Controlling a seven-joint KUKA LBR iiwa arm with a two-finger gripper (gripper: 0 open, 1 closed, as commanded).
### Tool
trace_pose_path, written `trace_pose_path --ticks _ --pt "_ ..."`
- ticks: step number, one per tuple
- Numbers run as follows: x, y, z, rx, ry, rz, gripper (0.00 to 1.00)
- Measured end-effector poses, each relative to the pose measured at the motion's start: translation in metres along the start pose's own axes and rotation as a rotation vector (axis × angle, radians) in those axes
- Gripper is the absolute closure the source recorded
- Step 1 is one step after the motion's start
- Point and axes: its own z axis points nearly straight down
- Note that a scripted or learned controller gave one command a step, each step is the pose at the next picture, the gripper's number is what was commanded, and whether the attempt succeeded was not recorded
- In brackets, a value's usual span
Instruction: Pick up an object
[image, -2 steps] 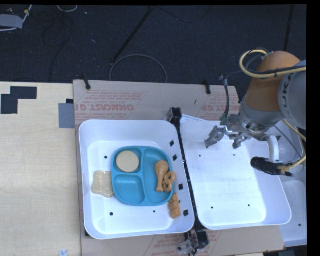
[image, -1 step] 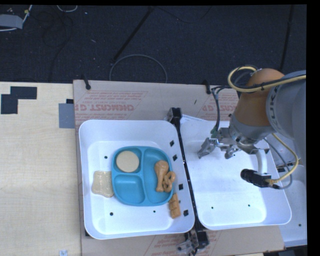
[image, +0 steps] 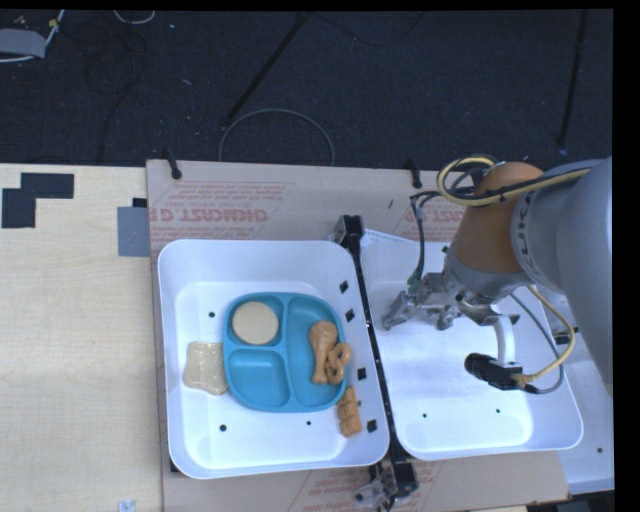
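Camera view: pincer (image: 425, 308), grip state unclear, hovers over right bin (image: 470, 435) near the divider.

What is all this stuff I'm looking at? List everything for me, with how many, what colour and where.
Bins: two, white, side by side on the bench; left bin, right bin.
Divided plate: one, blue, in the left bin.
Round flat piece: one, cream, in the plate's upper left compartment.
Twisted piece: one, tan, in the plate's right compartment.
Pale slab: one, cream, on the bin floor at the plate's left edge.
Small lumpy piece: one, tan, on the bin floor by the plate's lower right corner.
Cardboard sheet: one, brown with red print, under the bins.
Arm: one, grey with an orange band, over the right bin.
Gripper: one, metal, above the right bin.
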Motion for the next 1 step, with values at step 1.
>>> trace_pose_path --ticks 1 --pt "-0.0012 0.0003 -0.0124 -0.001 0.000 0.004 1.00"
